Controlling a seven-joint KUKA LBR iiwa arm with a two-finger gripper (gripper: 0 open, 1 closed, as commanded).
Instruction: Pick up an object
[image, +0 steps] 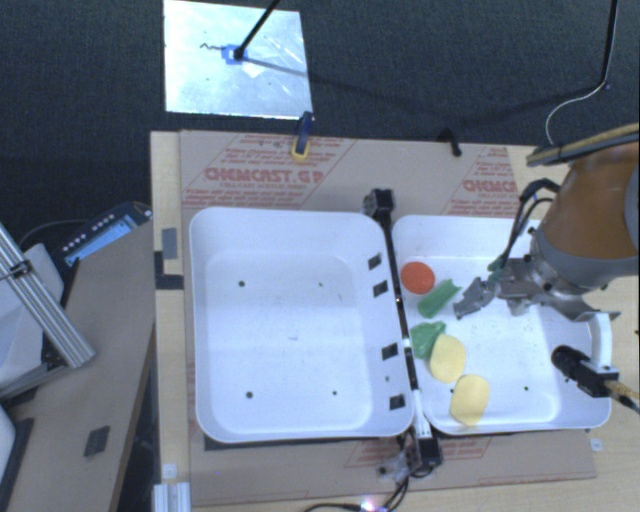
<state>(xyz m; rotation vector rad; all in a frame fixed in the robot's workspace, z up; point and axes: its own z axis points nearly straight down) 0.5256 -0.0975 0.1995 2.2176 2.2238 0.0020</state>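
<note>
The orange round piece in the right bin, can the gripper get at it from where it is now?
Probably yes. The orange round piece lies uncovered, just left of the gripper, with only the green piece close beside it.

Five small objects lie loose in the right bin (520, 400), clustered along its left side. Orange-red disc (418, 276): flat, nearest the divider, uppermost of the group. Dark green piece (438, 297): elongated, tilted, just below and right of the disc. Lighter green piece (426, 337): lower, against the left wall, touching the upper yellow piece (447, 358). Lower yellow piece (469, 397): oval, flat, near the bin's front edge.
</note>
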